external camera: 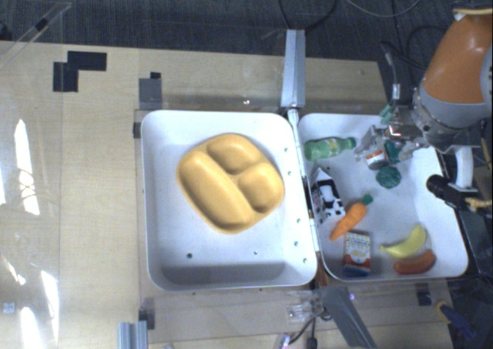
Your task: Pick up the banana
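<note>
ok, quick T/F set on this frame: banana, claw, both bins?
1. The banana lies in the right bin. True.
2. The claw holds the banana. False: the banana lies apart from it, near the bin's front edge.
3. The big yellow bread-like lump sits in the left bin. True.
4. The carrot lies in the left bin. False: right bin.
5. The green bottle stands upright. False: it lies on its side.

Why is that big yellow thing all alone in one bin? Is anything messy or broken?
Nothing looks broken or spilled. The big yellow bread-like lump sits alone in the left bin. The right bin holds the small toys lying scattered, with the banana beside a red-orange piece.
</note>
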`<state>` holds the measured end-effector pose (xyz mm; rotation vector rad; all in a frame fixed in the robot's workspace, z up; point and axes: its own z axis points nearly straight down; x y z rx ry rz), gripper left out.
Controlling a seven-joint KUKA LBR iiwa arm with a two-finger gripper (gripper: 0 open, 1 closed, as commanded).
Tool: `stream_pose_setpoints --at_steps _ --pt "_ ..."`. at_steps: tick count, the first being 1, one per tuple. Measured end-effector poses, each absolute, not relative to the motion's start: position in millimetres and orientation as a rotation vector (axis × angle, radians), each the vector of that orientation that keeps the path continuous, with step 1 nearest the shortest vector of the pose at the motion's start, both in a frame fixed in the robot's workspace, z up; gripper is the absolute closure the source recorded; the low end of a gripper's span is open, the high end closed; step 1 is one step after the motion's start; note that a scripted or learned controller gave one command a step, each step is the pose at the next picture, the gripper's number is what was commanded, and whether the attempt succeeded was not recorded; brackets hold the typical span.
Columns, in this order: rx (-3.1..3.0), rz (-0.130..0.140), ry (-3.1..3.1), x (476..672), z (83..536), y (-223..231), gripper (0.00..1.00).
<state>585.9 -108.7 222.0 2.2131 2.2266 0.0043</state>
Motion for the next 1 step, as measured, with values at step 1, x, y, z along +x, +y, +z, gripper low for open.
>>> stream_pose_setpoints --at_steps 1 --pt "2.036 0.007 2.382 545.2 110.5 -177.7 0.0"
